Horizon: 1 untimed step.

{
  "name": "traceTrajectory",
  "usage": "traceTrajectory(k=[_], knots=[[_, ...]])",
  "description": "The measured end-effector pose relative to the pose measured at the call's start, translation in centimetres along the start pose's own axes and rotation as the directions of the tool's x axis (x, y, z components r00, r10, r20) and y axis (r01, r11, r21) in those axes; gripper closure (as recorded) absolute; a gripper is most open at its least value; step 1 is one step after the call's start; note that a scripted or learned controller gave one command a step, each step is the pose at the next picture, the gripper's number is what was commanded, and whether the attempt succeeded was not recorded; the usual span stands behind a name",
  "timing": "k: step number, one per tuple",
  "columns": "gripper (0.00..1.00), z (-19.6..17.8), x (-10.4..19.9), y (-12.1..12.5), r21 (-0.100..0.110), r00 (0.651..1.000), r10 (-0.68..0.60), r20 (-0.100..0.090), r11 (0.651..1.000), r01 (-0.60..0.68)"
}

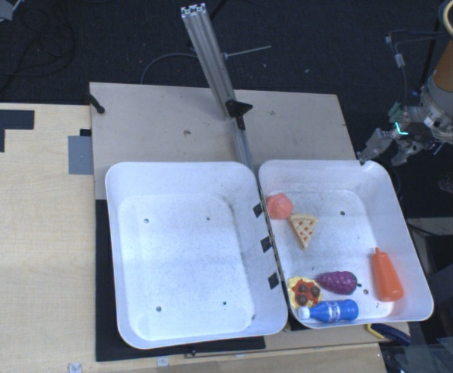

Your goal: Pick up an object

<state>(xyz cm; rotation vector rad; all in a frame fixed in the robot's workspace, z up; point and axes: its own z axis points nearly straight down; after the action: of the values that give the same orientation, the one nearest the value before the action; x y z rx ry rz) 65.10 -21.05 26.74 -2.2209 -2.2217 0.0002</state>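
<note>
The right bin (381,185) holds several toys. A pink ball (280,206) lies by its left wall, with a pizza slice (304,230) just right of it. Along the near side lie a purple grape bunch (337,281), a yellow and red round toy (304,291) and a blue bottle (331,311). An orange carrot-like bottle (385,274) rests by the right wall. My gripper (389,148) hangs outside the bin, beyond its far right corner, with its fingers spread and nothing between them.
The left bin (133,185) stands beside the right one, joined by black clips (263,243). A grey metal rail (214,61) slants up from between the bins. Pale bench surface lies to the left.
</note>
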Motion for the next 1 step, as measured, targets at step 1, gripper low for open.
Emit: traceTrajectory(k=[1], knots=[[0.0,0.01,0.0,0.0,0.0,1.0,0.0,0.0,1.0,0.0]])
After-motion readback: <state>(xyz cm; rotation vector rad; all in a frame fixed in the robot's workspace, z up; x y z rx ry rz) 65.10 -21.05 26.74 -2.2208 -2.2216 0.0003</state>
